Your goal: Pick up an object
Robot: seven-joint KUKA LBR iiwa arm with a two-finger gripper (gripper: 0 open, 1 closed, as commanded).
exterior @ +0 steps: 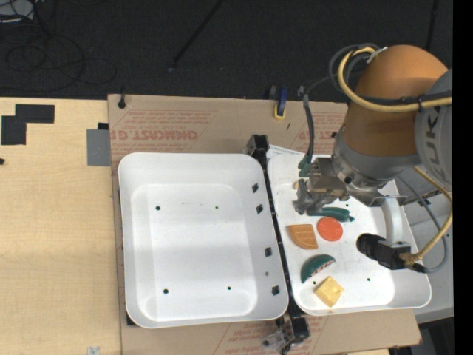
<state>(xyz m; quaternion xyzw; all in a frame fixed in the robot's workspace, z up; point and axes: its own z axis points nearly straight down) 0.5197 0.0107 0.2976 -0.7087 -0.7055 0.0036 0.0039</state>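
In the right bin: small toys lie close together.
Toys: a tan waffle piece (302, 235), a red round piece (330, 230), a green slice (317, 265), a yellow block (329, 291).
Gripper (309, 198): just above the toys; I cannot tell how it is set.
Right bin (414, 296): white.
Left bin (192, 235): white, beside it.

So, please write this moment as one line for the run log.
arm: over right bin | end effector: low above toys, nothing seen held | nearest: tan waffle piece, red disc | left bin: untouched
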